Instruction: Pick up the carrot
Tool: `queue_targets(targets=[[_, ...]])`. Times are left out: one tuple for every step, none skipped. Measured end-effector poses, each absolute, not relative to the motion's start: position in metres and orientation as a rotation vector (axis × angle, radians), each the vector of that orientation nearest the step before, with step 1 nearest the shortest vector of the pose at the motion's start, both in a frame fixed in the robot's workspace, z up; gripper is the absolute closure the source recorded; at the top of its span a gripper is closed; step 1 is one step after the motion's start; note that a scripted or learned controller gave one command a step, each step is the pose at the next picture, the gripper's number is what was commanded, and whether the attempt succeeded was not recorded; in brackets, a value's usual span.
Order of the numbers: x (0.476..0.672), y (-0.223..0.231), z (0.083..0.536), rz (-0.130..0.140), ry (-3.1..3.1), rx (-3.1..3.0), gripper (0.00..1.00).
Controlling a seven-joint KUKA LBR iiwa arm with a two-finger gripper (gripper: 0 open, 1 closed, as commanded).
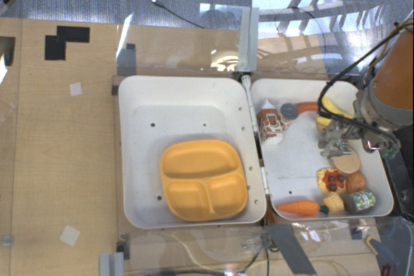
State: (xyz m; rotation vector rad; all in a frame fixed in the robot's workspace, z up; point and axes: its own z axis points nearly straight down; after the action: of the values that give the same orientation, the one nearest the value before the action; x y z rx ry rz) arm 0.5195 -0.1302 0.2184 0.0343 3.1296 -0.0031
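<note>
- The carrot (299, 207) lies at the bottom edge of the right bin (291, 158), lower right of the frame.
- The gripper (335, 142) hangs over the bin's right half, above and right of the carrot, well apart from it; whether it is spread or pressed together cannot be told.
- A yellow tray (203, 178) sits in the left bin (149, 113).
- Toy foods crowd the bin's lower right corner.

The carrot (298, 208) lies against the right bin's (282, 168) near wall, its left side open to bare white floor; just to its right a yellow block (334, 203) and a green can (361, 201) crowd in; a pizza slice (331, 180) sits just behind; the gripper (334, 143) hangs over the bin's middle, above open floor to its left.
</note>
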Motion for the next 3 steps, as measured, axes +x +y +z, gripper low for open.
queue_targets(targets=[[0.522, -0.128, 0.230, -0.003, 3.120, 0.027, 1.00], [0.528, -0.119, 0.273, -0.006, 2.960, -1.020, 1.00], [0.525, -0.091, 0.101, 0.007, 2.748, -1.520, 1.00]])
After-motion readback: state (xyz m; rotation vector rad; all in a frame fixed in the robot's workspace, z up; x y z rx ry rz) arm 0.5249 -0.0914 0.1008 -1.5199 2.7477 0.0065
